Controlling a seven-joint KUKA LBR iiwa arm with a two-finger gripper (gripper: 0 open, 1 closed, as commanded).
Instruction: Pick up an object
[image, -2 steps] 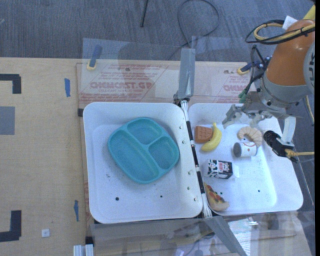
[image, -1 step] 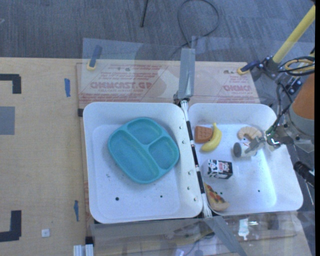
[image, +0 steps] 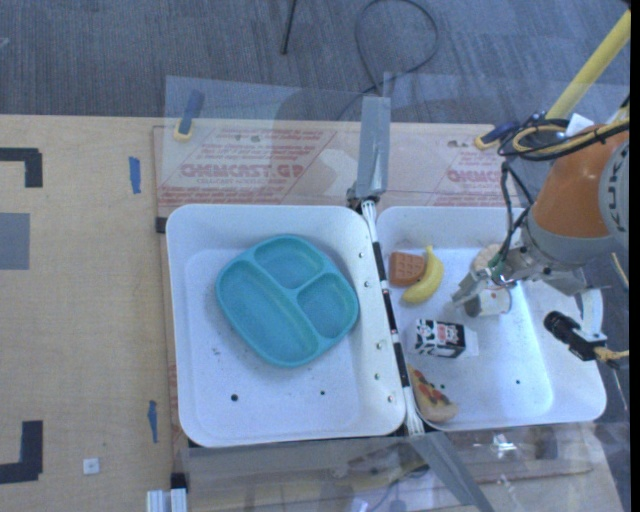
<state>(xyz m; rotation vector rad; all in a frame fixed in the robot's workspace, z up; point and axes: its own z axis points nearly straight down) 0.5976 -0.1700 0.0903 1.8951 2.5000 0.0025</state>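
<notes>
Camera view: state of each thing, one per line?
Blue plate: flat, upright, in left bin.
Banana: lying in right bin, touching waffle.
Carton: on its side.
Pizza slice: flat, near corner.
Gripper: low over right bin.

Robotics lab; taped plywood bench (image: 80, 330) (marker tape), white bins (image: 190, 400), carpet floor (image: 100, 40)

Grey arm (image: 560, 245), orange band (image: 572, 195)

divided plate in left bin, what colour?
Teal plate, plain, clearest in the camera view.
</notes>
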